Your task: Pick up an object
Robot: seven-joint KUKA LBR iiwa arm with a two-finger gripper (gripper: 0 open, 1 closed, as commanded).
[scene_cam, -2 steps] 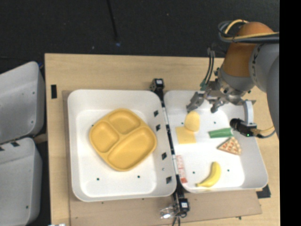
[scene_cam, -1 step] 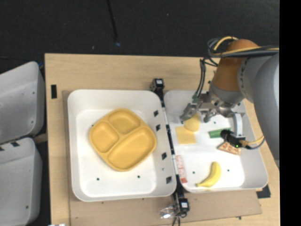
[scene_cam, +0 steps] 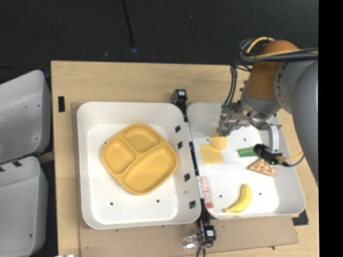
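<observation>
Right bin (scene_cam: 289, 194): the gripper (scene_cam: 225, 126) hangs directly over a small yellow cup-like object (scene_cam: 218, 142), possibly touching it. Beside lie a yellow square (scene_cam: 211, 154), green bar (scene_cam: 246, 151), pizza slice (scene_cam: 262, 168) and banana (scene_cam: 239, 199). Left bin (scene_cam: 86, 197): a yellow divided plate (scene_cam: 140, 157).

The arm (scene_cam: 289, 84) hides the right bin's (scene_cam: 268, 197) far corner, and its gripper (scene_cam: 228, 127) covers the yellow piece's (scene_cam: 218, 142) top
</observation>
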